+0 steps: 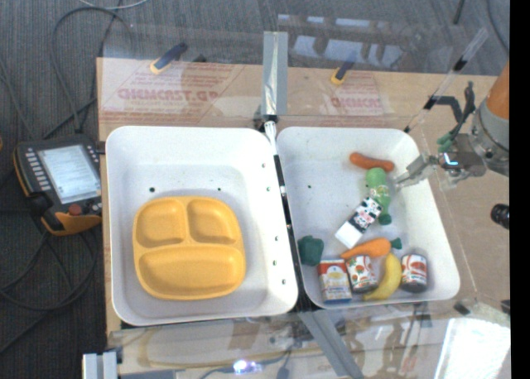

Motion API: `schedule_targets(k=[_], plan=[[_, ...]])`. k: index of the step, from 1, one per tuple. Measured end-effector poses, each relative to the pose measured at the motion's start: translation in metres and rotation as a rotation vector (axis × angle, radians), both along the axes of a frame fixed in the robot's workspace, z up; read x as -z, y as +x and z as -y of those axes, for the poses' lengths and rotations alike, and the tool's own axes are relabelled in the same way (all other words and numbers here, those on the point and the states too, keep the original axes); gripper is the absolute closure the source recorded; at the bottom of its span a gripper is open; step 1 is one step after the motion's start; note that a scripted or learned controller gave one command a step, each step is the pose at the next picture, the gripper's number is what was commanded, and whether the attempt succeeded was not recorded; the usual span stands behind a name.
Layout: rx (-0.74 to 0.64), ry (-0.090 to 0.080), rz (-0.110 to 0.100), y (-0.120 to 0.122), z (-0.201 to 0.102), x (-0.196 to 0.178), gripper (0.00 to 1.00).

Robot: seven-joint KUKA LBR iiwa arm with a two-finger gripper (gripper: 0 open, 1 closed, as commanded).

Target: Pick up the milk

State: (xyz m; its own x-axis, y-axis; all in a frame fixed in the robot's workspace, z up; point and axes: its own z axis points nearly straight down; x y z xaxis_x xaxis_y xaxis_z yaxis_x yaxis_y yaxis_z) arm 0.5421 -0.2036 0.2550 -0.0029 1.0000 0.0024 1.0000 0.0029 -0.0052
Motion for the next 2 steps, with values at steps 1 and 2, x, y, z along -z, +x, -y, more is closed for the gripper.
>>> schedule_targets(k=[1,2], plan=[[-0.132,0.001,-0.001,0.051,-0.055,0.13,0.0],[-0.151,-0.017,0.042,0.016,-0.063,0.158,0.0]])
